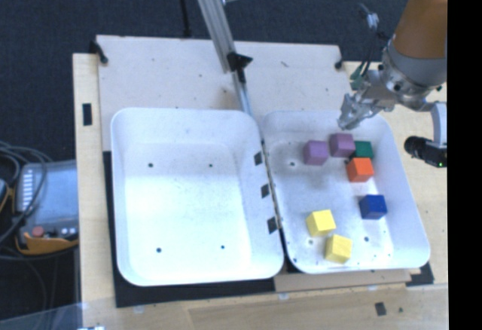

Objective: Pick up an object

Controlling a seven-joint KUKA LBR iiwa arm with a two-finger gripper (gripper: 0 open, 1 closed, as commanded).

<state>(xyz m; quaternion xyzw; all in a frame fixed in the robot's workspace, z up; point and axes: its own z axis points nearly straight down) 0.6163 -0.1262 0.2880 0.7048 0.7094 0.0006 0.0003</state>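
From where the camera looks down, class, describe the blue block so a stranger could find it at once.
Start at the right-hand white bin, the one holding all the small blocks. Go to its right side, about halfway down: the blue block sits there, just below the orange block. It is the sole blue piece, and stands apart from the two yellow blocks to its lower left.

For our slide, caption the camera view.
Pincer poised above purple block among colored blocks in the right bin.
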